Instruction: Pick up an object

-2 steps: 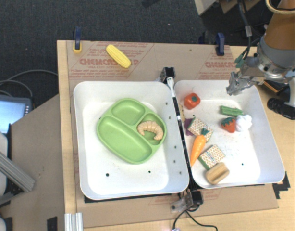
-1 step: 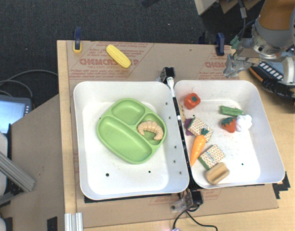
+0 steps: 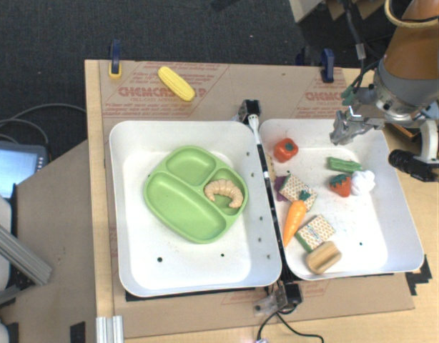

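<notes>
While the gripper (image 3: 346,128) hovered over the right bin (image 3: 398,213)'s far edge, we could not tell its state. Nothing sat in it. The carrot (image 3: 294,221), the tomato (image 3: 285,149) and the other toys lay in that bin.

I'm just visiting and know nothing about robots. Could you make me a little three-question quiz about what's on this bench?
1. True or false: the croissant lies in the green divided plate.
2. Which bin holds the carrot? A) left bin B) right bin
3. Fill in: the yellow corn cob lies outside both bins, on the ____.

Key: 1 true; 2 B; 3 cardboard.
</notes>
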Action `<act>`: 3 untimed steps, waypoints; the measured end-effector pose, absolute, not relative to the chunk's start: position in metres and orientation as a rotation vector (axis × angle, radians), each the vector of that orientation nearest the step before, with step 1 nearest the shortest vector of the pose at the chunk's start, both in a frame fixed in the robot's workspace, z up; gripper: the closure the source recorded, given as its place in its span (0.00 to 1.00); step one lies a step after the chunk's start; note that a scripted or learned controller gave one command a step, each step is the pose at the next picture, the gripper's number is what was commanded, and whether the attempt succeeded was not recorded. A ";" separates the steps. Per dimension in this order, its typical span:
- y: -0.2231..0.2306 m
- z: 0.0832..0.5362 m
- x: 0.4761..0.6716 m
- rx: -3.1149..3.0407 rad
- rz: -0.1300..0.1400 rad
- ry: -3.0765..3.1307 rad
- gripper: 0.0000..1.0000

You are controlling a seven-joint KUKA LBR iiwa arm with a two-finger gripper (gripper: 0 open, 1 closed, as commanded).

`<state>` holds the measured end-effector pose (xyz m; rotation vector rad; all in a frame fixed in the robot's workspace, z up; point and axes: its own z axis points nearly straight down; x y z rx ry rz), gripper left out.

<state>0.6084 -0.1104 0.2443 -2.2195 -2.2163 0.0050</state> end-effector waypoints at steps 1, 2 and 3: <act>-0.123 0.238 0.661 -2.223 -0.004 -2.228 1.00; -0.136 0.233 0.665 -2.226 -0.001 -2.223 1.00; -0.118 0.252 0.633 -2.219 0.001 -2.220 1.00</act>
